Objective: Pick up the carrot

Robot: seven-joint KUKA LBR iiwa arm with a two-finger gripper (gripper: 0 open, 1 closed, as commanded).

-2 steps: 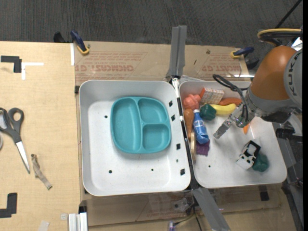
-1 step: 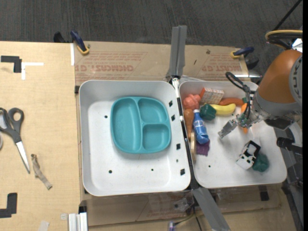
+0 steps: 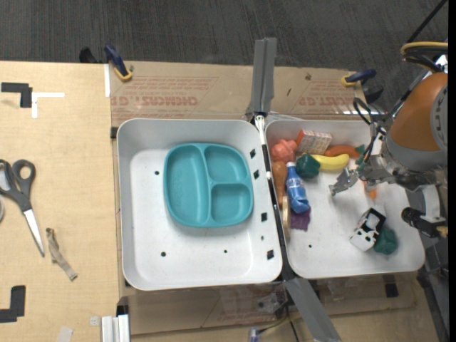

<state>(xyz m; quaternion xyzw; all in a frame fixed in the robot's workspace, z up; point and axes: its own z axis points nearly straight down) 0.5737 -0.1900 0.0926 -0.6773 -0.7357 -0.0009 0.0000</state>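
While the grey metal two-finger gripper (image 3: 345, 182) hangs over the right white bin (image 3: 335, 258), whether it is parted or closed I cannot tell. The small orange carrot (image 3: 343, 150) lies at the far side, touching the yellow plastic banana (image 3: 332, 162).

The arm (image 3: 420, 130) reached in from the right — grey, with its orange band bulging at the frame's edge above the wrist. It angled down and leftward, ending in the gripper (image 3: 344, 182), which hung low with its thin fingers (image 3: 338, 187) pointing left and slightly down — whether parted or closed could not be made out.
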